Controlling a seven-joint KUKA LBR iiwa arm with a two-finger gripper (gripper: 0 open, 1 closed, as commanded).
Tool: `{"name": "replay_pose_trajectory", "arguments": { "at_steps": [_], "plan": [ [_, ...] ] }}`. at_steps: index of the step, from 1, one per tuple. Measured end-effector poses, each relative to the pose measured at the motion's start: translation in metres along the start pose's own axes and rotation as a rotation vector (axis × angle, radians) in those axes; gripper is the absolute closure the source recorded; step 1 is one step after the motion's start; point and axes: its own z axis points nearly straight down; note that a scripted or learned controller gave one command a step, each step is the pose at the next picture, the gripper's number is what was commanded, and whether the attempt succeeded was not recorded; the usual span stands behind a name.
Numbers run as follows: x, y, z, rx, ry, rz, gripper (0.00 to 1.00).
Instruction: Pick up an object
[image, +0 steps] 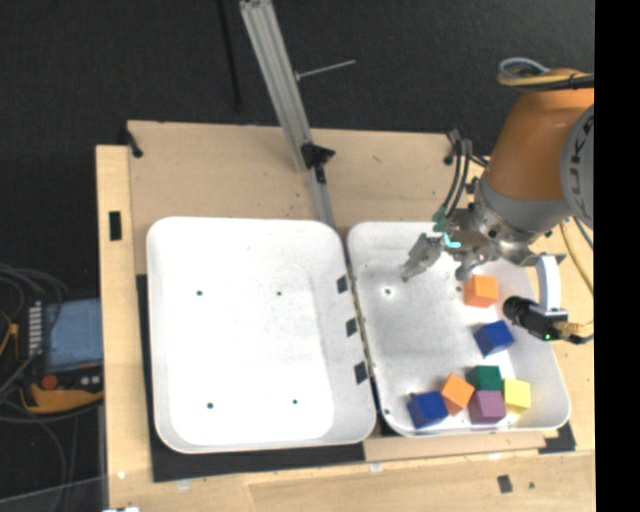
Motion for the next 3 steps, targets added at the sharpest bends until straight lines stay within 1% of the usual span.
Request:
{"name": "replay_pose_trajectory", "arguments": {
  "at_steps": [1, 2, 3],
  "plan": [
    [0.000, 0.001, -0.003, -0.006, 0.000, 0.002, 0.00],
    [-0.001, -0.001, 0.039, -0.001, -0.004, 0.006, 0.00],
    [-0.005, -0.003, 0.082, 0.000, -0.004, 0.006, 0.00]
  ]
}}
